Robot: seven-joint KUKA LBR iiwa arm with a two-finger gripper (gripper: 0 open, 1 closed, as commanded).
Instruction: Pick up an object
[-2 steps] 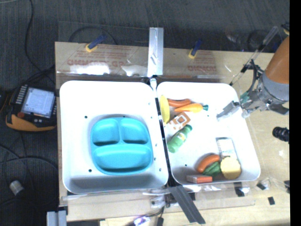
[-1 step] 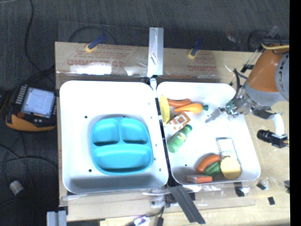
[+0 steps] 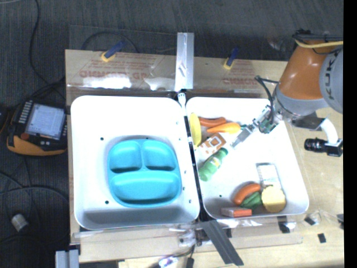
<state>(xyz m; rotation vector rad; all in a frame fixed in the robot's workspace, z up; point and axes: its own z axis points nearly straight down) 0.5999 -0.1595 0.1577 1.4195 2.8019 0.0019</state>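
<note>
My gripper [image 3: 241, 135] reaches in from the right over the upper middle of the right bin [image 3: 295, 166]. Its tip hangs just right of an orange carrot [image 3: 222, 128] and above a green bottle [image 3: 213, 162]. A yellow banana [image 3: 194, 128] lies against the bin's left wall, with a second orange piece [image 3: 211, 120] beside it. A small orange and white box [image 3: 211, 144] sits between the carrot and the bottle. I see nothing held at the gripper's tip.
A blue divided tray [image 3: 145, 171] lies in the left bin [image 3: 89, 149]. In the right bin's front corner sit a clear box [image 3: 267, 174], a yellow block [image 3: 273, 199], orange and green vegetables [image 3: 248, 195] and a red piece [image 3: 236, 211].
</note>
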